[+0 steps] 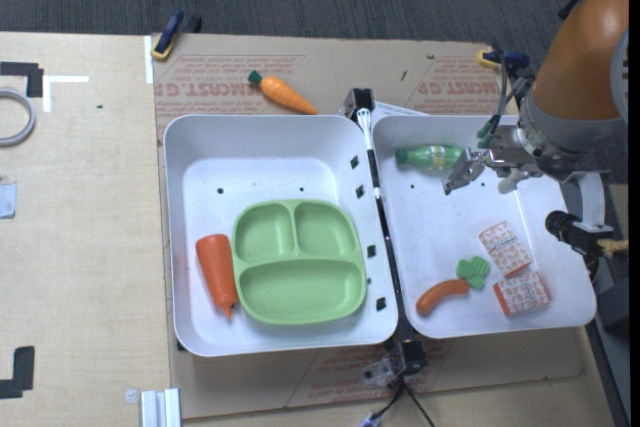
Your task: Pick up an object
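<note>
In the camera view, the two-finger gripper hovers parted and empty over the right white bin, just beside the small green plastic bottle lying near its far wall. The approach seems underway; the next move calls for lowering astride the bottle and closing.

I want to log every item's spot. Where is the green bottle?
The green bottle lies on its side near the far edge of the right bin, just left of the pincer.

bench has cardboard laid on it; two white bins on that; toy carrot behind them
</note>
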Action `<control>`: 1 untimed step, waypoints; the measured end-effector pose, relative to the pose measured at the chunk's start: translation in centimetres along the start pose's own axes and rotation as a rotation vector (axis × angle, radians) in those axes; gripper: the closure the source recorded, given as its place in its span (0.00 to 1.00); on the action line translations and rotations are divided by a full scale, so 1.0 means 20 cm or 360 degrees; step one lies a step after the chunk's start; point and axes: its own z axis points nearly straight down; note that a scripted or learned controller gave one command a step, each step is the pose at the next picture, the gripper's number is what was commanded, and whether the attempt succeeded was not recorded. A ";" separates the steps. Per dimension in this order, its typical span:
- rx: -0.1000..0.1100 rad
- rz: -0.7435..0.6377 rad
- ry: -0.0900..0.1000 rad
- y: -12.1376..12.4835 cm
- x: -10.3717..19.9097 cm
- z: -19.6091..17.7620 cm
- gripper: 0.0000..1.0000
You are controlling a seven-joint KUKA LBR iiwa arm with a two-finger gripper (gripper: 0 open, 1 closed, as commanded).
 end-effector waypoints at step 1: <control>-0.0002 -0.0293 0.0000 -0.42 -0.21 0.59 0.00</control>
